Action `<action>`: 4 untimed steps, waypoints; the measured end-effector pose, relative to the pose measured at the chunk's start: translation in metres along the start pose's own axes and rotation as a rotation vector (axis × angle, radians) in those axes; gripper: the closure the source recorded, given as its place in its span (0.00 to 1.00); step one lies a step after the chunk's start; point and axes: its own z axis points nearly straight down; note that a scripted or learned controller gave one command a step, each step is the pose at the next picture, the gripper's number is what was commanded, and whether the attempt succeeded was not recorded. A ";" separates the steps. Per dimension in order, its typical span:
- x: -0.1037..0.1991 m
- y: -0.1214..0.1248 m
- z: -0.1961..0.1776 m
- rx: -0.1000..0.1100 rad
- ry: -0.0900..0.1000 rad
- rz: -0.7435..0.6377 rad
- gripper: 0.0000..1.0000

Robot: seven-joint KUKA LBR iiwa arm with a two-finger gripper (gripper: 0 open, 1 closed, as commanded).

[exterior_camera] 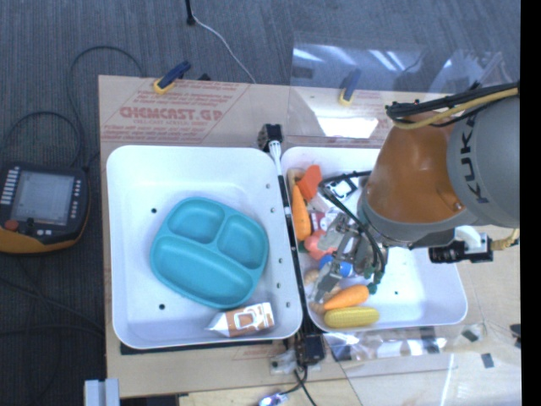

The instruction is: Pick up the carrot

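An orange carrot [347, 297] lies near the front wall of the right bin [423, 299], just above a yellow piece of toy food [351, 316]. A second long orange piece [300, 215] lies along that bin's left wall. My gripper [340, 260] reaches down from the orange-banded wrist [410, 184] into the left half of the right bin. It hangs over the pile of small items, just above and to the left of the carrot. Nothing is visibly held.
The left bin [135, 184] holds a blue divided plate [210, 250] and a small brown-and-white carton [245, 320] at its front. Several small toy foods crowd the right bin's left side, among them a red-orange piece [310, 180]. A teach pendant [38, 205] lies to the left of the bench.
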 end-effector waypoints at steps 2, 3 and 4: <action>-0.078 0.049 0.000 0.001 -0.002 0.185 0.00; -0.139 0.075 0.000 0.002 -0.002 0.387 0.00; -0.112 0.101 0.000 0.002 -0.001 0.429 0.00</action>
